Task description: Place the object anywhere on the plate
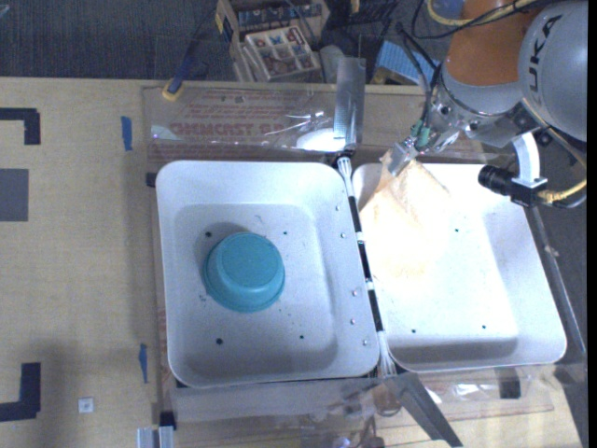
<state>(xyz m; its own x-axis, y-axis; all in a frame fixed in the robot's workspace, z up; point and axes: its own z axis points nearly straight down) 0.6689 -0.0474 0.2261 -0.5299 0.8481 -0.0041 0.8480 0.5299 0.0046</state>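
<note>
Teal plastic, round and upturned like a shallow dish or bowl, sits in the middle of the left white bin [187, 194]; we take this teal round plate [244, 271] for the target named in the task. It rests flat on the bin floor with nothing on top of it.

We see the grey arm with its orange band [504, 17] hanging over the upper left corner of the right white bin [532, 334], well apart from the plate. Its gripper [408, 154] points down toward the divider between the two bins. We cannot tell how it stands or whether it has hold of anything: the tip is small and blurred against a pale orange glare on the bin floor. We cannot make out any loose object in the right bin either.

Our judgement: the placing is not yet done. What is left is to carry the object, if it is indeed held, across the divider and set it down on the plate.
</note>
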